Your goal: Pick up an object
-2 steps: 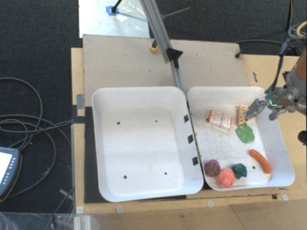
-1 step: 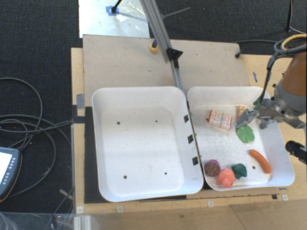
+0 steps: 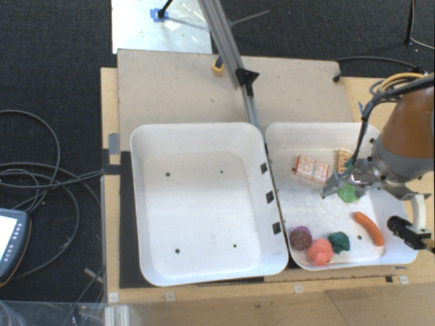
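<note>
- Here the gripper (image 3: 344, 184) hangs low in the right bin (image 3: 285, 141), directly at a small green ball (image 3: 349, 194) that sits near the bin's middle, toward its right side.
- How the jaws stand I cannot tell: the grey tip reads as one blurred mass against the ball, and nothing clearly shows the ball between them.
- The green ball looks the likeliest target. It seems light and probably soft or rubbery, like toy produce; being round, it may roll or squirt out unless it is pinched across its widest part, with the tips set low on either side.
- Just beside the tip, up and to the left, lies a pink checked block (image 3: 312, 169), with a tan wafer piece (image 3: 343, 159) near it. Both look stiff and flat-sided, so they would be easier to clamp by their long edges.
- An orange carrot (image 3: 368, 227) lies slantwise below the ball, apart from it; it is slim and smooth, best taken mid-length across its narrow width.
- Along the near wall sit a dark purple ball (image 3: 300, 237), a pink fruit (image 3: 321, 251) and a teal lump (image 3: 339, 242), close together. The crowding there would make a clean pinch awkward.
- The left bin (image 3: 146, 141) holds no objects that I can see.
</note>
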`<state>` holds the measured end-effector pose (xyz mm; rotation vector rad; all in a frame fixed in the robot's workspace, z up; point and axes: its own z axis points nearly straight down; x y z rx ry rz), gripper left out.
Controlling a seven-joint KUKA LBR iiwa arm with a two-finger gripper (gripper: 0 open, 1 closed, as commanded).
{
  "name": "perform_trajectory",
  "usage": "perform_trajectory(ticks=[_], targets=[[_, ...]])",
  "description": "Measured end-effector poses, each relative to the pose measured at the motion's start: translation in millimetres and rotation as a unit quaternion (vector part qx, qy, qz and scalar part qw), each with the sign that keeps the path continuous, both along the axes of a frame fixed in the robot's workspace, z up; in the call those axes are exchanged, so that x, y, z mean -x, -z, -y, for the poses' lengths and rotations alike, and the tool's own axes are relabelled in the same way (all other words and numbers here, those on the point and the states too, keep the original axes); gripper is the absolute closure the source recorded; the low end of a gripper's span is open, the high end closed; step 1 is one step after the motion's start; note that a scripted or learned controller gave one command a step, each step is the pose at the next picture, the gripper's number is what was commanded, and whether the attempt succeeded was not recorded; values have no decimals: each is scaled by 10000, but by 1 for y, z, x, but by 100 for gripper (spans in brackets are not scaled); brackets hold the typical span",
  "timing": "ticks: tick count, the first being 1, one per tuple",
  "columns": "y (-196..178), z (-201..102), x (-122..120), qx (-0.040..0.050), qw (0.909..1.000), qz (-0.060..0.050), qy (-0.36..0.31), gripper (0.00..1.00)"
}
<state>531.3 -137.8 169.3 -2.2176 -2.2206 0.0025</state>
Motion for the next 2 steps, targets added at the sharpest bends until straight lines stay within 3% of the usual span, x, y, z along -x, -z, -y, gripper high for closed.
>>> perform_trajectory(ticks=[1,2], targets=[[43,0,-4,1,10000,3,0,0],[30,1,-5,6,10000,32,0,100]])
